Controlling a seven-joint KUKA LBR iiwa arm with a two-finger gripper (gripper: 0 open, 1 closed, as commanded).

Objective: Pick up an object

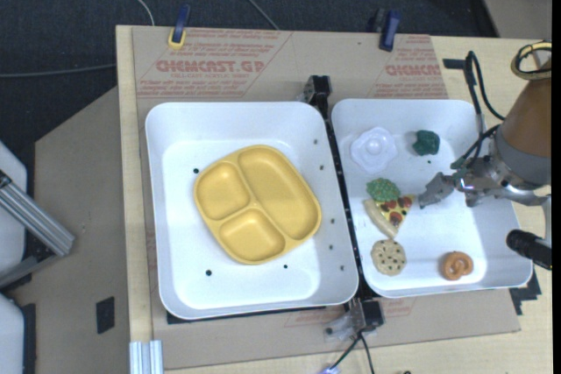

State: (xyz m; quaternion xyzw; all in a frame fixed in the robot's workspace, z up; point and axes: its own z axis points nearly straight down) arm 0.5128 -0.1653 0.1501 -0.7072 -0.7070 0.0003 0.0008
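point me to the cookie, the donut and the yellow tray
cookie (387, 257), camera view, middle of its chip-dotted top.
donut (456, 265), camera view, on its glazed ring, right bin's near corner.
yellow tray (256, 203), camera view, on the ridge where its three compartments meet, left bin.

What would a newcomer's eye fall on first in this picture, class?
First, the big yellow divided plate filling the left bin. Next, the small toy foods in the right bin: broccoli, a pizza slice, a cookie and a donut.

Yellow tray (256, 203) fills left bin's (166, 188) middle, toy foods crowd right bin's (491, 271) left half
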